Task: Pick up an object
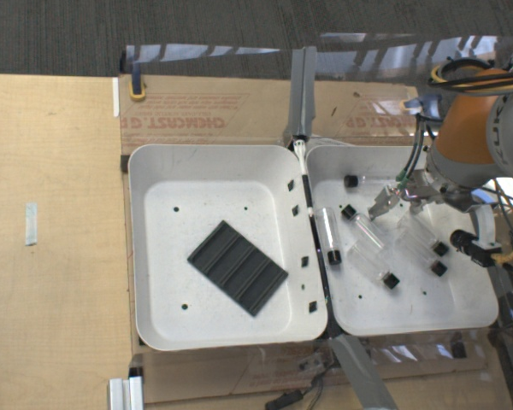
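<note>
Clear tubes point(365, 236) with black caps lie scattered on the floor of the right bin point(487, 301), and these look like the nearest candidates for picking. One tube point(329, 236) rests close against the bin's left wall, its long axis running from 12 to 6 o'clock with a black cap at the lower end. Another lies diagonally near the middle, its axis from about 10 to 4 o'clock. Small black caps dot the floor around them, some toward 5 o'clock from the tool.

The gripper point(392, 202) hangs over the upper middle of the right bin, below the arm's orange band point(466, 139). Whether it is spread or closed I cannot tell; glare and cabling obscure the tip, and nothing is visibly held in it.

From the tool, the diagonal tube lies toward 7 o'clock, just beside and below. A grasp would likely call for closing across that diagonal axis, not along it.

The left bin point(145, 314) holds a dark ribbed slab point(237, 267), tilted with its long axis from 10 to 4 o'clock, well apart from the tool toward 8 o'clock.
</note>
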{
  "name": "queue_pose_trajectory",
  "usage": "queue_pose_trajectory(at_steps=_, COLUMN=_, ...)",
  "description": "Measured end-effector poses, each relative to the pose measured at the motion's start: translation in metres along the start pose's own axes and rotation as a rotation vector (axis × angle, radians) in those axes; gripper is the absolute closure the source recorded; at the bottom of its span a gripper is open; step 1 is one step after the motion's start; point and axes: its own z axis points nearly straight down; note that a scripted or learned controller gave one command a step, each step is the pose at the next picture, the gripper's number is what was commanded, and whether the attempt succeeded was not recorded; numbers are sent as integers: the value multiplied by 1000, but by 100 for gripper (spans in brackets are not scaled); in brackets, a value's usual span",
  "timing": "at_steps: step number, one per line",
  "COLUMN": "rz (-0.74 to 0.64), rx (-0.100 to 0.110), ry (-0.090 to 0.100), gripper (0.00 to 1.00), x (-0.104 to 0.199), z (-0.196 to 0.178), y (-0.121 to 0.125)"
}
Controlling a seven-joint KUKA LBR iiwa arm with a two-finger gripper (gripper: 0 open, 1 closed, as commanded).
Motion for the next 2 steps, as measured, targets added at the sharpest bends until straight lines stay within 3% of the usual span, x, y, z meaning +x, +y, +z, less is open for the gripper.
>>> queue_pose_trajectory(at_steps=1, rz=3, rx=-1, ry=0, gripper=100, x=-1, z=-9, y=0)
queue_pose_trajectory(at_steps=2, rz=3, rx=-1, ry=-1, gripper=0, x=-1, z=-9, y=0)
